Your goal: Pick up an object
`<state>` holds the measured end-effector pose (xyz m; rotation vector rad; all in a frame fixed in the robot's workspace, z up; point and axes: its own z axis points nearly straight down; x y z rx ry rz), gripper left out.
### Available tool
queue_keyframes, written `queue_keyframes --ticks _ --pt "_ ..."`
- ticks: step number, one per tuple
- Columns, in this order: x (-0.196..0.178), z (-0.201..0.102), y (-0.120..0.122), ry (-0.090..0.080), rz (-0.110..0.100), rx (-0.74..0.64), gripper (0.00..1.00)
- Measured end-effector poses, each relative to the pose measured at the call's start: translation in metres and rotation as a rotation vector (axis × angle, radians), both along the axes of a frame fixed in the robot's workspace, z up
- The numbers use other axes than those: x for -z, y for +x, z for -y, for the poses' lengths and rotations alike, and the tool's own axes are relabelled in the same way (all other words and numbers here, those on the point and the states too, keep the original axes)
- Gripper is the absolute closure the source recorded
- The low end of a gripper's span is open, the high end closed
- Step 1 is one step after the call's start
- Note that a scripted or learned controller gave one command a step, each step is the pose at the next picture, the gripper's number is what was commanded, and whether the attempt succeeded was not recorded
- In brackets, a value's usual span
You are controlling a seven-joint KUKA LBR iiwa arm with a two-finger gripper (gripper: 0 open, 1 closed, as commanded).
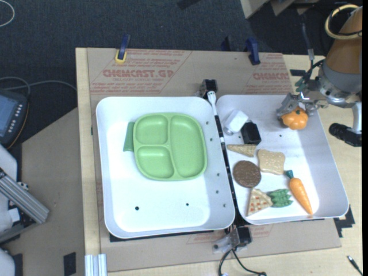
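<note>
Up at the right bin's far edge, the gripper [294, 103] sits right above the orange pepper [295, 119], fingers maybe spread around it.

On the bench [86, 154] two shallow white plastic bins sit side by side, touching along their inner walls. The left bin [115, 206] holds a green three-compartment plastic tray [170, 146] towards its rear. In the right bin [328, 154], an orange toy pumpkin [295, 119] lies at the back right, just under the claw [298, 101]. A white block [236, 121] and black block [250, 133] lie rear left, touching. A tan bread slice [271, 161] sits mid-bin, a brown round cookie [246, 173] to its left, an orange toy carrot [300, 193] front right, and a pizza wedge [259, 201] front left.
</note>
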<state>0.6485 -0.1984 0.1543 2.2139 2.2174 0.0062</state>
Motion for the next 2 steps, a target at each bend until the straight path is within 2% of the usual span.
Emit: queue_keyframes --ticks 1,2 --pt "-0.0651 0.0040 0.0030 -0.001 0.002 0.001 1.00" --pt "-0.0714 0.0040 0.0038 0.001 -0.004 0.001 1.00"
